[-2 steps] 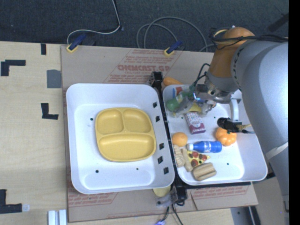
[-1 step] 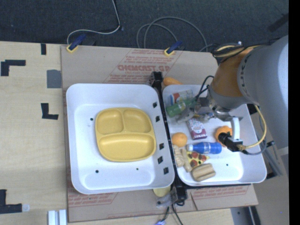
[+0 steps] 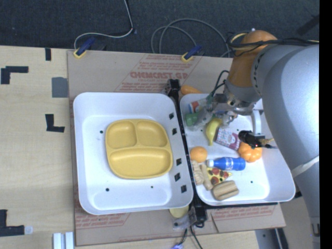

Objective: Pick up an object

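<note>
1. White plastic forms both shallow bins: the left bin (image 3: 85,154) occupies the centre of the frame, and the right bin (image 3: 275,183) sits against it at centre right.
2. The left bin holds one yellow divided tray (image 3: 138,148), lying flat near the bin's middle.
3. The grey arm (image 3: 290,97) enters from the right edge of the frame; its orange band (image 3: 244,66) appears at upper right.
4. The gripper (image 3: 220,110) is positioned over the upper part of the right bin. Finger state cannot be determined from this view.
5. Objects in the right bin, candidates for pickup:
   - a yellow banana (image 3: 211,130), just below the gripper;
   - a green item (image 3: 192,119), left of the banana, near the bin's left wall;
   - a pink packet (image 3: 227,138), just right of the banana;
   - an orange ball (image 3: 198,154), below the banana;
   - a blue bottle (image 3: 227,164), lying on its side, right of the ball;
   - an orange toy (image 3: 250,153), near the bin's right side;
   - a brown bread roll (image 3: 224,190), at the bin's lower edge.
6. No object is seen between the gripper's fingers.
</note>
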You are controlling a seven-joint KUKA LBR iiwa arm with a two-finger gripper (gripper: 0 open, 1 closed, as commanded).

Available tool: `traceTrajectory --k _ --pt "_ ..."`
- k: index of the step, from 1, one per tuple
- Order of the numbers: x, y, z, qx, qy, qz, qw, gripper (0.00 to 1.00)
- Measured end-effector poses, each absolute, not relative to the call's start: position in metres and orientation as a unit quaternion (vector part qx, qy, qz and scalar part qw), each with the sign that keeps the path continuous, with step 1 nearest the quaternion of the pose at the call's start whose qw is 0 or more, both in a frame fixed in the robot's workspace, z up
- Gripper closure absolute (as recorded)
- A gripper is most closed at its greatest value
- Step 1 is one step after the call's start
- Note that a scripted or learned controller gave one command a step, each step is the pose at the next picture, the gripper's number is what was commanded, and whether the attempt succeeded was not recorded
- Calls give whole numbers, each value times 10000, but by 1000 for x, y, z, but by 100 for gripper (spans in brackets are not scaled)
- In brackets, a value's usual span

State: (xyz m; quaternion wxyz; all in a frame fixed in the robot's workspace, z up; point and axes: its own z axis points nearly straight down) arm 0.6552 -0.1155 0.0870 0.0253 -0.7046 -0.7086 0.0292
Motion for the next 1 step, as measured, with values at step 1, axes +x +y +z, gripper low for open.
traceTrajectory --k 1 --pt "653 -115 95 -7052 -7077 307 289 100"
